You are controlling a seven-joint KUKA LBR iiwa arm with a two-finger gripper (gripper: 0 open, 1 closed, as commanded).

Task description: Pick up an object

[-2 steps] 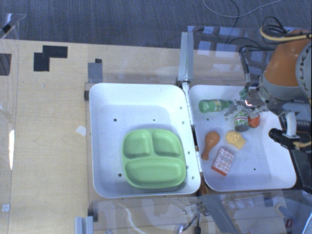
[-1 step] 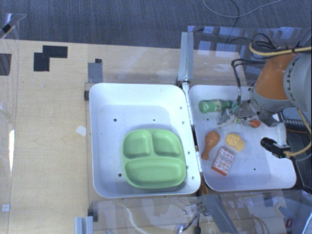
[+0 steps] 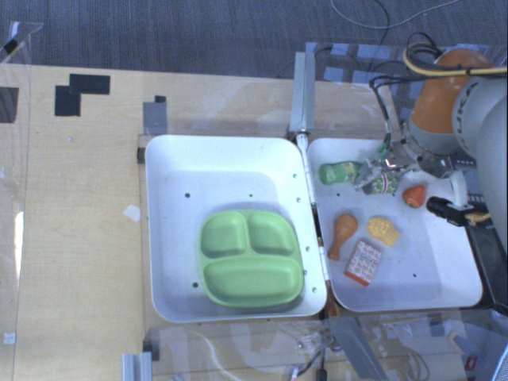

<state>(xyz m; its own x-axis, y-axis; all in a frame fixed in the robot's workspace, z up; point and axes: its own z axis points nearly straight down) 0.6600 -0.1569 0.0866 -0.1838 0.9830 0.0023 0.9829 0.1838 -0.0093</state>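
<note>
**Tool over the right bin's far end**

I see the left bin (image 3: 167,213) holding a green divided plate (image 3: 251,258). In the right bin (image 3: 444,284), my tool (image 3: 382,173) sits by the green bottle (image 3: 340,172); its state I cannot tell. The bottle looks light, stiff, slippery; I'd grip mid-body. No label reads clearly.

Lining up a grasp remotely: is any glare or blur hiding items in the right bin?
Camera view: even lighting, soft shadows; the tool area over the green plastic bottle is cluttered and slightly blurred; the tan toy drumstick and red-white carton read sharp.
</note>
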